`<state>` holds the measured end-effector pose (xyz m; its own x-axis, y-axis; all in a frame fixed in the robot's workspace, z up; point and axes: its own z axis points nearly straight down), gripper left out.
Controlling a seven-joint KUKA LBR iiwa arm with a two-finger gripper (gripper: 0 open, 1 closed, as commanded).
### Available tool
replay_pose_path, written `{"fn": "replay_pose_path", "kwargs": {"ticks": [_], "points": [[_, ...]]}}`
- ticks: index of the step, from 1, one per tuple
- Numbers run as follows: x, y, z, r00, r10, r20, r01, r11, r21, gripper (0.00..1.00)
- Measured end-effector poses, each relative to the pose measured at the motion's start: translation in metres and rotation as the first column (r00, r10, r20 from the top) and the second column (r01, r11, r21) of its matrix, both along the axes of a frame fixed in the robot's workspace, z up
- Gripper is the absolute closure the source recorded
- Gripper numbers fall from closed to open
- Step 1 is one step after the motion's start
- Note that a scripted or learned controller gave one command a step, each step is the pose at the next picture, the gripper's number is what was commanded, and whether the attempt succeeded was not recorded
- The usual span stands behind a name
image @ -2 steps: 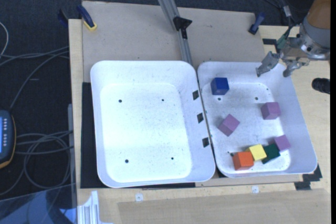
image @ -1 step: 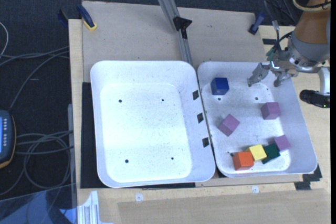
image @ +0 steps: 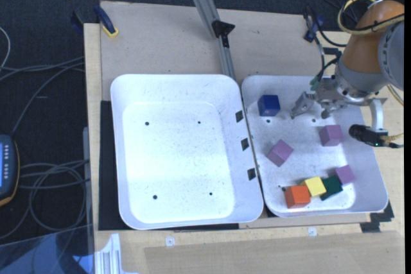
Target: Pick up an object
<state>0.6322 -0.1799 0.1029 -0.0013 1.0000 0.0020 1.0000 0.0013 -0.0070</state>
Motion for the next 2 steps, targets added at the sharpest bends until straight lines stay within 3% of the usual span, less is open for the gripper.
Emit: {"fn": "replay_pose_path", "kwargs": {"ticks": [1, 2], "points": [[0.003, -0.001, 0.016, 1.0, 0.0, 0.011, 0.0, 1.0, -0.002, 1.0], [0.003, -0.002, 0.06, 1.0, 0.0, 0.013, 0.0, 1.0, -0.003, 1.0]]}}
